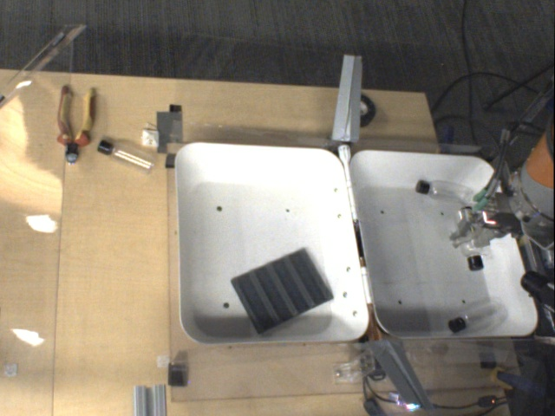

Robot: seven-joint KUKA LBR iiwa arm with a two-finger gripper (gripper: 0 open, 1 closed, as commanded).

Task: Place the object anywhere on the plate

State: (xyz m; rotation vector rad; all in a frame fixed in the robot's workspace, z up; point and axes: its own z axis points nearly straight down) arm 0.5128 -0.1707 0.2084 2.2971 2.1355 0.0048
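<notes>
Wooden bench is carrying two white bins; dark carpet is running behind it. Left bin is holding a dark ribbed plate, lying tilted near its front edge. Gripper is hanging over the right bin; can't tell its state. Small black object is sitting in that bin's front corner. Pliers are lying far left.

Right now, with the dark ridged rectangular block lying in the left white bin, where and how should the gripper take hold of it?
Probably across the shorter width of the dark ridged rectangular block, from straight above. It lies flat and turned diagonally in the left white bin, its long edges free of the walls, so the fingers could turn to straddle them.
</notes>
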